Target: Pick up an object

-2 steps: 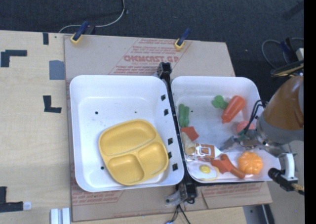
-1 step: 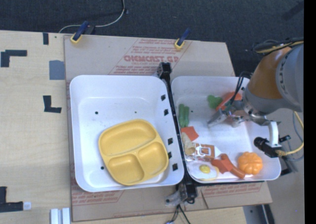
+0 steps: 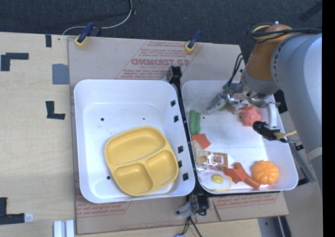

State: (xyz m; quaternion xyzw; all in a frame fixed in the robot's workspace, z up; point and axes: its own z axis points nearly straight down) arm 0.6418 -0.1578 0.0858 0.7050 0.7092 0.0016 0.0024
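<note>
Currently I read the claw (image 3: 236, 100) low at the right bin's (image 3: 285, 149) 12 o'clock, finger state indeterminate; pink object (image 3: 248, 115) beside it, unlifted. Pickup remains outstanding.

This looks like a robot lab, not a home. A big grey robot arm (image 3: 298, 74) w/ an orange band reaches over a wood bench (image 3: 31, 142). Left of the pincer (image 3: 225, 101), two white bins (image 3: 84, 126) sit side by side on a brown board (image 3: 152, 60) held down by yellow and blue clamps (image 3: 84, 36). Black tape marks (image 3: 52, 109) are stuck on the bench far left of the pincer. A thin cable (image 3: 125, 6) runs over dark carpet above it. Toy food, e.g. a little pumpkin (image 3: 265, 172), lies just below the pincer.
</note>
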